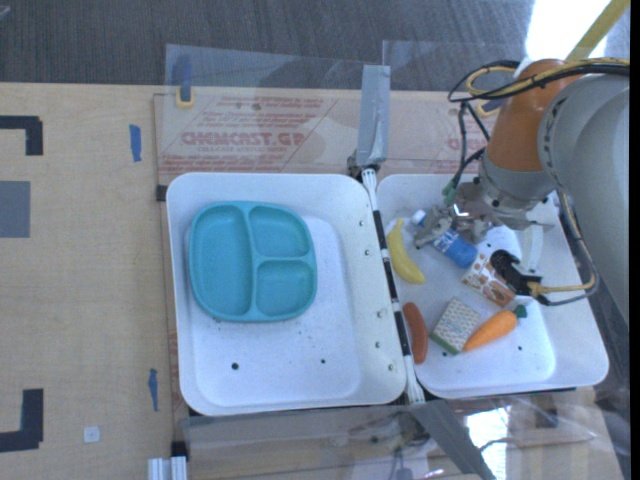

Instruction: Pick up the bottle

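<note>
The bottle (461, 251) is a small blue one lying in the right bin (570, 358), in its upper middle. My gripper (436, 231) is low over the bin, right at the bottle's upper-left end and touching or nearly touching it. The wrist and orange band rise up to the right of it. The bottle's far end is partly hidden under the gripper.
A yellow banana (403, 253) lies left of the gripper by the bin wall. A brown sausage (416, 331), a tan checked square (457, 323), an orange carrot (490, 331) and a patterned packet (490, 283) lie nearer the front. The left bin (280, 368) holds a teal divided plate (253, 261).
</note>
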Motion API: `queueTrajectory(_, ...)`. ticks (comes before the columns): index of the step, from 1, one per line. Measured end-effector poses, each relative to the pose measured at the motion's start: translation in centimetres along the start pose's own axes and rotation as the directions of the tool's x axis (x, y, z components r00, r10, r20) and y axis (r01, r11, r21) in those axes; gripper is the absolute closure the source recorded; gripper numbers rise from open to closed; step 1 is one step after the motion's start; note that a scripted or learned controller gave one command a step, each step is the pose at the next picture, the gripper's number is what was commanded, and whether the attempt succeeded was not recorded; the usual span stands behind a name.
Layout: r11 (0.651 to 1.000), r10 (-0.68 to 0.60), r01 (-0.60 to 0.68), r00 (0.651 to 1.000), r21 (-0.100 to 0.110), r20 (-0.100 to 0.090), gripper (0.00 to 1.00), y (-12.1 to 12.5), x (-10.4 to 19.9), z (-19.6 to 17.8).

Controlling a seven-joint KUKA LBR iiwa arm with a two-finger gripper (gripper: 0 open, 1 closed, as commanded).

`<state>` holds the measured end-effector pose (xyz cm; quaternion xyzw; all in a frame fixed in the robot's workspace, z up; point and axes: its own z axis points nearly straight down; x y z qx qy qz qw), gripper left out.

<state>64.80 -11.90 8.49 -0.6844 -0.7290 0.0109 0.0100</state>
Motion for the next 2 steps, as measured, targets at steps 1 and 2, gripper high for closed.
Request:
queueTrajectory(1, 1.0, -0.004, 0.004, 1.0, 0.002, 0.001, 1.0, 0.0, 0.1, -1.0)
queueTrajectory(2, 0.971, 0.237, -0.237, 0.972, -0.016, -0.005, 1.0, 1.4, -0.8, -5.2)
